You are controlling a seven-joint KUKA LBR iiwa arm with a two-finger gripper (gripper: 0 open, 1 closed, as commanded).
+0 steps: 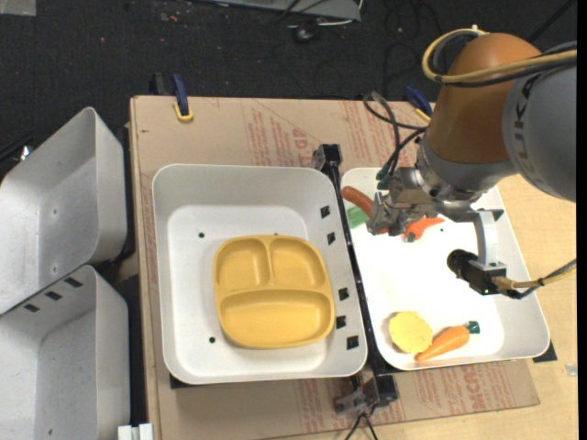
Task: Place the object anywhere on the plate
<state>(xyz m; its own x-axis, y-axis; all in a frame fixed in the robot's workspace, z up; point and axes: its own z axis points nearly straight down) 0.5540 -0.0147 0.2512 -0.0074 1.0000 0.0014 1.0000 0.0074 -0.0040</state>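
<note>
We start at the gripper (394, 216), low over the right bin (514, 337) near that bin's 10 o'clock corner; from above we cannot tell whether it is spread or closed, and we see nothing clearly pinched in it. At its 3 o'clock, touching or just beside it, lies a small orange-red piece (423, 228). At its 10 o'clock a red-orange sausage-shaped piece (357, 199) lies against the bin's left rim. The grey arm (541, 136) with its orange band (477, 99) covers the bin's 12 to 2 o'clock side.

The middle of the bin floor is bare white. Toward 6 o'clock a round yellow piece (410, 331) touches a toy carrot (445, 340), both near the front rim.

The rims of the two bins touch. In the left bin (174, 246), the yellow divided plate (273, 291) lies flat at centre, with bare white floor all round it, widest at 12 o'clock.
</note>
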